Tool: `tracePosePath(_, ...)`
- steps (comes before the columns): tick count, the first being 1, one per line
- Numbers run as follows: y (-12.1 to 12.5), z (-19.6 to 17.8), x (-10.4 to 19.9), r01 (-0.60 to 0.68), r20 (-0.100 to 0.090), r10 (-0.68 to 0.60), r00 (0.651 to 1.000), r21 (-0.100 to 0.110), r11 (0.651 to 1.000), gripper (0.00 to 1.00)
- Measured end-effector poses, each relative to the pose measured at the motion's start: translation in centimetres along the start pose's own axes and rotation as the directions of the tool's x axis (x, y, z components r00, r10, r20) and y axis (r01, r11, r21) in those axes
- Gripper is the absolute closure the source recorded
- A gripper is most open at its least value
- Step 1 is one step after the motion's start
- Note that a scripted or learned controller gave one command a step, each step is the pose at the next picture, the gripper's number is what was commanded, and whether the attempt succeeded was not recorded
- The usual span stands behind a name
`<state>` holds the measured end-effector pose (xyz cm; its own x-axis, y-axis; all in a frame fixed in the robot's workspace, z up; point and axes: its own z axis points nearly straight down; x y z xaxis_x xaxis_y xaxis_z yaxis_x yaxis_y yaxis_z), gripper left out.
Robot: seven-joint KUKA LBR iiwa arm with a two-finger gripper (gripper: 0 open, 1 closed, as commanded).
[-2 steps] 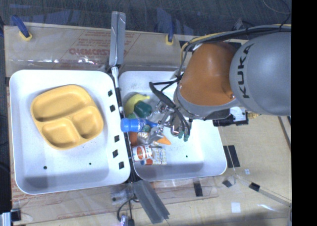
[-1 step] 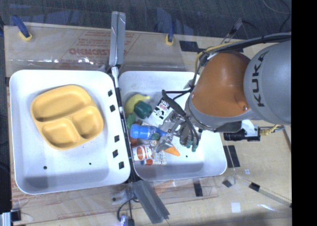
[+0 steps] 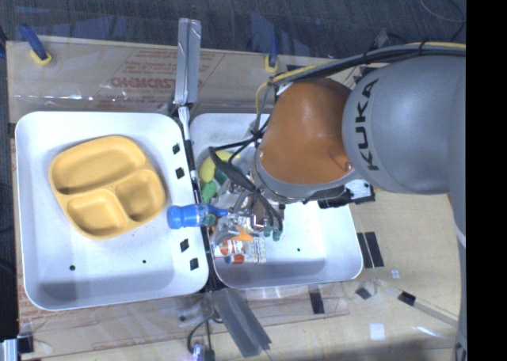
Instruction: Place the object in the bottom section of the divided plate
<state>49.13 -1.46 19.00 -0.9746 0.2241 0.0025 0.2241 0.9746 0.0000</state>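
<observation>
End effector [image 3: 252, 221] over right bin [image 3: 341, 260] clutter beside blue-capped bottle [image 3: 190, 215]; finger state cannot be determined. Yellow divided plate [image 3: 107, 185] in left bin [image 3: 47, 272].

You see a matt yellow plastic plate [image 3: 107, 185], smooth white plastic bins [image 3: 111, 280], a glossy orange band [image 3: 305, 134] on the smooth grey arm [image 3: 412, 126], and a clear, crinkled plastic bottle [image 3: 230, 233].

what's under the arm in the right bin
Under the arm, the right bin shows a blue bottle at the divider, something yellow-green, and a crumpled wrapper. The arm covers everything beneath it.
</observation>
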Motion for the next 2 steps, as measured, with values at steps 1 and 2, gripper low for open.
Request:
tracePosePath(1, 9.7, 0.0, -8.1, 0.128, 0.003, -0.128, 0.992, 0.000, 0.992, 1.00)
tracePosePath(2, 12.6, -5.0, -13.4, 0.206, 0.007, -0.206, 0.978, 0.000, 0.979, 1.00)
